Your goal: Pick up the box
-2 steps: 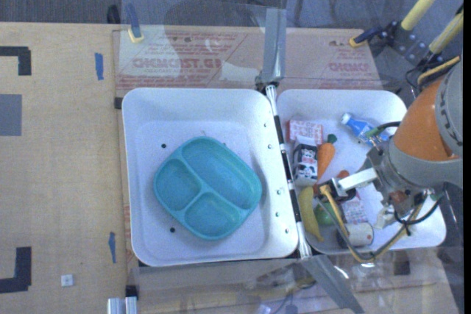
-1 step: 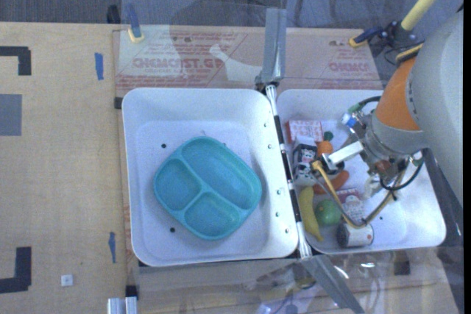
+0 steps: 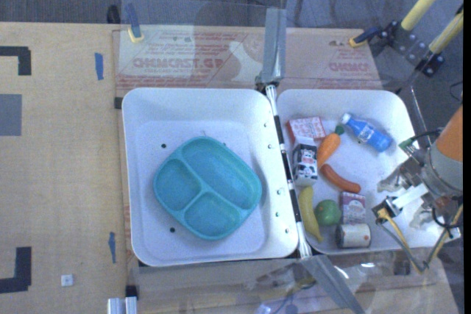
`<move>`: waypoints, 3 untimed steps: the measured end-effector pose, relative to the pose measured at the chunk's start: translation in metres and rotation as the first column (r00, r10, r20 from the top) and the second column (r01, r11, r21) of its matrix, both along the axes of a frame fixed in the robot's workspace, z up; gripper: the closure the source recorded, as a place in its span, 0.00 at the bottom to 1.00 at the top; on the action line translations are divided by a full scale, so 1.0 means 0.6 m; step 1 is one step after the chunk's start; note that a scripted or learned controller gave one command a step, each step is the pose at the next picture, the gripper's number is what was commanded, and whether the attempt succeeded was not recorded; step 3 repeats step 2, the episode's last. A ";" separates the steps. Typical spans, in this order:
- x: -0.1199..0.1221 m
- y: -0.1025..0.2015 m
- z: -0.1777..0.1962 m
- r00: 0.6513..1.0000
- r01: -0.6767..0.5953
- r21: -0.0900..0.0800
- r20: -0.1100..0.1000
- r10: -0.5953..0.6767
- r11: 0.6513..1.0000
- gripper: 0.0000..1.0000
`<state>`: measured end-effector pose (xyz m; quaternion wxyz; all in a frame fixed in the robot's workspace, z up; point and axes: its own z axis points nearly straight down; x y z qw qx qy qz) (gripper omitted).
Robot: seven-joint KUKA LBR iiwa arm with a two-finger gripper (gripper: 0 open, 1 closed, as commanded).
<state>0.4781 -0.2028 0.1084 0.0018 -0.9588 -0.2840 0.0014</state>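
At right bin's [image 3: 403,111] near right side: my gripper [image 3: 401,196], grasp state cannot tell. Box [image 3: 352,207], maroon: same bin, just left of my gripper, long axis near-to-far, between green fruit [image 3: 328,212] and me, can [image 3: 354,235] just nearer.

- The grey arm with its orange band [image 3: 450,147] is cut off by the right edge of the camera view, so little of it shows.
- The two-finger gripper [image 3: 403,196] is a tangle of small metal parts; how its fingers stand cannot be made out.
- The print on the small red-and-white box [image 3: 305,129] is too small to read.
- The yellow banana [image 3: 307,211] is partly hidden under the round green fruit [image 3: 328,212].
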 end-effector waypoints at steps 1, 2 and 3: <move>0.032 -0.032 0.351 0.998 0.060 -0.003 0.002 -0.060 0.998 0.00; 0.005 -0.020 0.099 0.995 0.100 -0.001 0.001 -0.100 0.995 0.00; 0.005 -0.020 0.099 0.995 0.100 -0.001 0.001 -0.100 0.995 0.00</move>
